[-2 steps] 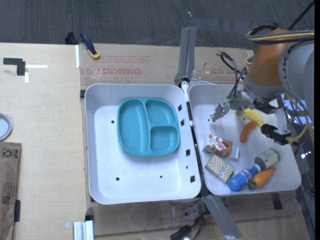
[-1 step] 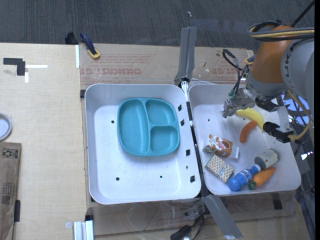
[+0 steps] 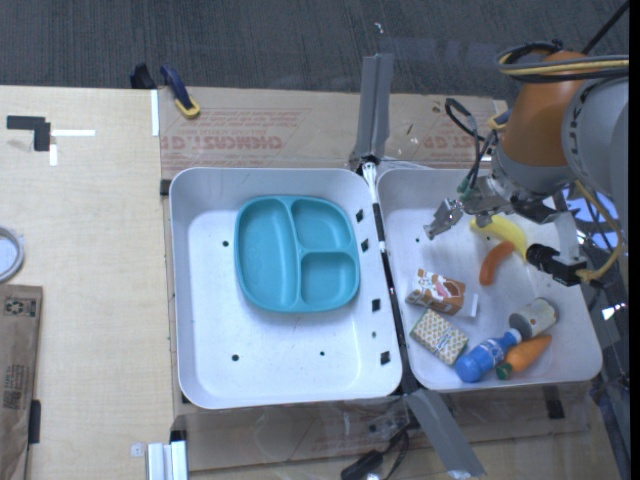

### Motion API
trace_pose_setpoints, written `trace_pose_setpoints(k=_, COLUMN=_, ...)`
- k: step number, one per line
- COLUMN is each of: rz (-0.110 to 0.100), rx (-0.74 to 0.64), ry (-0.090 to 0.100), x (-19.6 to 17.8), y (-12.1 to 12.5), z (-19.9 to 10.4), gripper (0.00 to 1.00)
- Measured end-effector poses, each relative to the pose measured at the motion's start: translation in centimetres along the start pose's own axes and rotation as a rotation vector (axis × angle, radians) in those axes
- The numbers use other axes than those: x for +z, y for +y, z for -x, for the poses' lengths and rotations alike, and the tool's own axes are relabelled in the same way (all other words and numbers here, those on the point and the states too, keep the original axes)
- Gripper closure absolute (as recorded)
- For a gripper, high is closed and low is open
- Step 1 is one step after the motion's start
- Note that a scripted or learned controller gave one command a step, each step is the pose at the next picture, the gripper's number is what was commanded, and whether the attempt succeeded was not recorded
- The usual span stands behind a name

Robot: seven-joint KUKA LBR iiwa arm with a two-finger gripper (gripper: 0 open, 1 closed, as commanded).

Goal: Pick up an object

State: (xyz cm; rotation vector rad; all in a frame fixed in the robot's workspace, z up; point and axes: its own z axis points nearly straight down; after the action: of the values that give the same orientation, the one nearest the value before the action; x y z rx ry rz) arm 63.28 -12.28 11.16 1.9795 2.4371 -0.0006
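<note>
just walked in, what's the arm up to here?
The grey KUKA arm is reaching into the right white bin, its gripper hovering near the back, left of a yellow banana. Nothing is visibly held. An orange sausage-shaped toy, blue bottle and snack packets lie loose there. The left white bin holds a teal divided plate.

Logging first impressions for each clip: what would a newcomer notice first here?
The turquoise divided plate lying alone in the left bin. Then the arm's claw over the right bin, near a yellow banana, with small items clustered below it, including a blue bottle.
</note>
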Motion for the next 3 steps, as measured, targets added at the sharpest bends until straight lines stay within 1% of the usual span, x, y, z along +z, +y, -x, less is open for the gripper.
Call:
trace_pose_setpoints(k=1, rz=-0.003, rx=0.101, ry=0.002, x=2.02, y=-6.81, z=1.99, gripper=0.0)
trace_pose_setpoints(k=2, rz=-0.002, rx=0.105, ry=0.001, x=1.1, y=-6.8, z=2.06, gripper=1.0)
trace_pose_setpoints(k=3, rz=-0.002, rx=0.104, ry=0.001, x=1.1, y=-6.8, z=2.05, gripper=0.0)
